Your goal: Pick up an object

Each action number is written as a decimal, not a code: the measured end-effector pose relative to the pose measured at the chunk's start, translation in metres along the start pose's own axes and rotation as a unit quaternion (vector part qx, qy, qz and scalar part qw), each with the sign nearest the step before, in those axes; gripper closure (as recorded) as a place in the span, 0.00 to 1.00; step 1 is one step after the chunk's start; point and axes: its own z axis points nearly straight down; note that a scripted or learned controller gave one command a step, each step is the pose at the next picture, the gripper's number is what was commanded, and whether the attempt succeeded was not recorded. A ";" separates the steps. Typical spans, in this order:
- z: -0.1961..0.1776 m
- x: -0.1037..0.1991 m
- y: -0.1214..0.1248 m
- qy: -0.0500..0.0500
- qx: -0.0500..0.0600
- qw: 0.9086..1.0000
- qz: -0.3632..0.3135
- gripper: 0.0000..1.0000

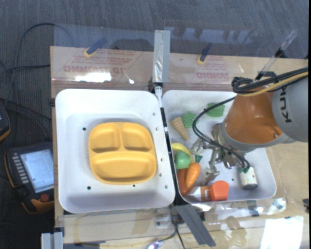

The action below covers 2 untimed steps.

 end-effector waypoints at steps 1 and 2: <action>0.008 -0.055 -0.018 0.017 -0.003 0.988 0.155 0.00; 0.006 -0.034 -0.008 0.013 0.000 0.988 0.154 0.00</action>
